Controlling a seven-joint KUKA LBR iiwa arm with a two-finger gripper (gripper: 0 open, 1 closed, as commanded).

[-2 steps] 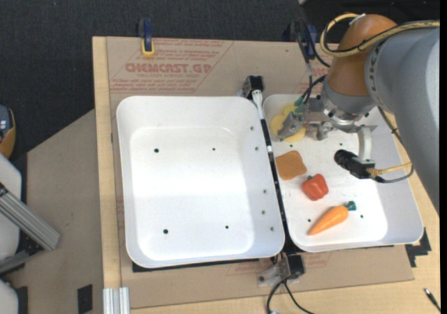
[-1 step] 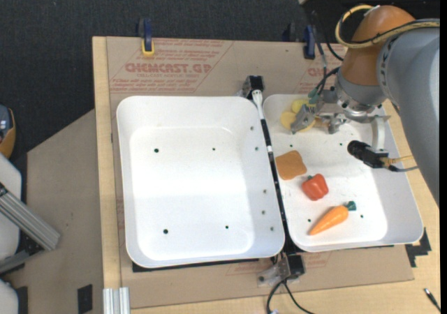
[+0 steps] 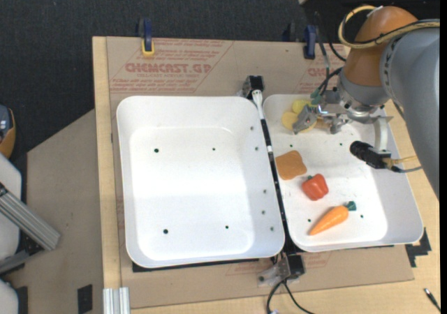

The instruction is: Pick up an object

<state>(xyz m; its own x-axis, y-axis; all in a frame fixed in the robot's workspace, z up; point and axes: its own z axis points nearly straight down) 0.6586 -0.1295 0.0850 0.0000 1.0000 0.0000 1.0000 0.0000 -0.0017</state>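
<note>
Where bins meet, tapered orange carrot [image 3: 330,218], blocky bread slice [image 3: 290,165]

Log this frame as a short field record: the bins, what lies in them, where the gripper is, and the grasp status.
left bin: white, shown bare
right bin: white, holds four items
items: yellow object at far left corner; tan bread-like piece; red bell pepper; orange carrot nearest the front
gripper: low over the far end of the right bin, beside the yellow object
grasp status: jaws unclear, no hold confirmed
</note>
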